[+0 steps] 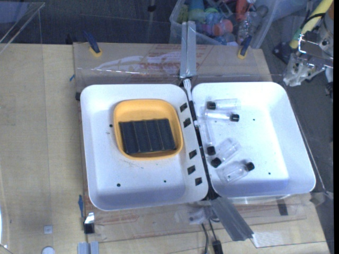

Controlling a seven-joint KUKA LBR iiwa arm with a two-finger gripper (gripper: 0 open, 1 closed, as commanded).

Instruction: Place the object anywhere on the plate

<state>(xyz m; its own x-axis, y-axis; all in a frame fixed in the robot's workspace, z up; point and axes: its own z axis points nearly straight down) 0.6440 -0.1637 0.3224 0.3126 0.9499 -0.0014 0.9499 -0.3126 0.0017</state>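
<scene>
View: we report from the one camera, fixed above the worktop [37, 142] and looking down at a slant.
Left bin: we find a shallow white bin [100, 184] on the left half of the worktop, touching its neighbour along the middle seam.
Plate: a yellow plate [123, 112] with rounded corners lies in the left bin, set toward the far side and nearer the seam than the outer wall.
Task object: a dark ribbed block [147, 136] lies flat on the plate, inside its rim, toward the near side. Its ribs run from far to near. Nothing grips it.
Right bin: the second white bin [286, 142] sits just beside the first.
Right bin contents: several clear vials with black caps [222, 105] lie on their sides in the half nearer the seam. Two are toward the far side and the others toward the near side. All are well apart from the plate.
Seam: a row of small black tabs [188, 122] runs along the inner wall where the bins meet.
Tool: the tool [297, 70] shows as a pale assembly at the far right, beyond the right bin's far corner and off both bins, with yellow cable [318, 9] above it. We cannot tell whether it is apart or together. We see nothing held in it.
Surroundings: a clear tub of coloured toys [228, 9] stands behind the bins, and blue clamps [94, 47] sit at the far edge of the sheet under the bins.
</scene>
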